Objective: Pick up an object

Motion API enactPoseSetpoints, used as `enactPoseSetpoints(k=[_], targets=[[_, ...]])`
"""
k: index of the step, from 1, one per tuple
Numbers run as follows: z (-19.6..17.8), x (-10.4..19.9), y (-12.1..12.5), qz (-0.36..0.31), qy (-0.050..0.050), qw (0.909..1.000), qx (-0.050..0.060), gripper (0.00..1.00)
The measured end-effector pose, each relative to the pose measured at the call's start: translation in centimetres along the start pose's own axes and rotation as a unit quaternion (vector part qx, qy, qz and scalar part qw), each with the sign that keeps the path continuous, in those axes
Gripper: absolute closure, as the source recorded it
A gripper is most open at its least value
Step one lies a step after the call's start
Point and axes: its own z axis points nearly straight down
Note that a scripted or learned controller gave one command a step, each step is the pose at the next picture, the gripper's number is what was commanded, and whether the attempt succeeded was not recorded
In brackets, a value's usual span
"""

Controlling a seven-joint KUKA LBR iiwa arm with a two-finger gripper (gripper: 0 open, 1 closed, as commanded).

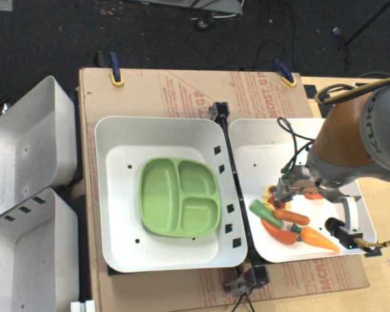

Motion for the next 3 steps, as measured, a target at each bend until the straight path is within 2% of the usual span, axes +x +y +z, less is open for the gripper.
enactPoseSetpoints(k=[1,3], targets=[[-6.2,-0.6,0.0,-0.002,-0.001,1.0,-0.003,1.0],[-17.7,-1.2,0.5,-0.003,-0.001,1.0,-0.003,1.0]])
